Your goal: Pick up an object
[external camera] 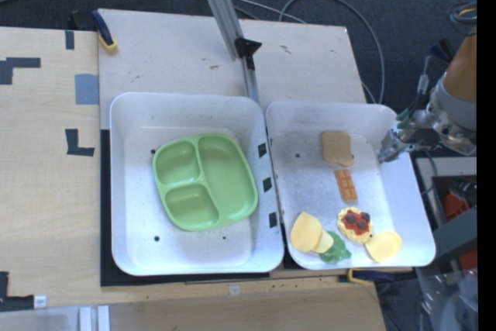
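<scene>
We see two bins side by side on bench (pixel 178 58). Left bin (pixel 124 167) holds divided tray (pixel 204 182), near its middle. Right bin (pixel 403 198) holds bread slice (pixel 336 147) toward rear, waffle strip (pixel 346 184) just before it. Along front wall we find, left to right: round slice (pixel 305 232), leafy piece (pixel 335 250), small tart (pixel 355 223), another round slice (pixel 384 246). Gripper (pixel 390 146) sits over right bin's rear right rim.
</scene>
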Robot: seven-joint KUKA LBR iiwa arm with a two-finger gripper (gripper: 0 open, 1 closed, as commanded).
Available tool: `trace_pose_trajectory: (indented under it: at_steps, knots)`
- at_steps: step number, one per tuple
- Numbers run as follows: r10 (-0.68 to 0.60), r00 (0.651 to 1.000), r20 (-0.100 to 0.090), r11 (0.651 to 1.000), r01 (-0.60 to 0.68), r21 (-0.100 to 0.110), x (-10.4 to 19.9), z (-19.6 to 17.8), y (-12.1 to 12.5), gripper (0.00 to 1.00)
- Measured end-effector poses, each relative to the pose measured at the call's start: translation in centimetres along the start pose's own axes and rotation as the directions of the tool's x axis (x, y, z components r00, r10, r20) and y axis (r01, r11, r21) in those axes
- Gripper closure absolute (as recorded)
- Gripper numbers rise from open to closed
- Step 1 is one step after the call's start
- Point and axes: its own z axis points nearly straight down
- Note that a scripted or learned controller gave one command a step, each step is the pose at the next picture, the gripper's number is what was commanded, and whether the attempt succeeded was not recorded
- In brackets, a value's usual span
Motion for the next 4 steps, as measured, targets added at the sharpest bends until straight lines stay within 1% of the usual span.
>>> trace_pose_trajectory:
  at_steps: [1, 2, 4]
  knots:
    - [-0.005, 1.0, -0.003, 1.0, 0.005, 0.004, 4.2, -0.1, 2.0, 1.0]
    - [-0.006, 1.0, -0.004, 1.0, 0.006, 0.004, 9.3, -0.5, 3.5, 1.0]
    - [-0.006, 1.0, -0.003, 1.0, 0.006, 0.006, 20.8, 0.4, 6.1, 1.0]
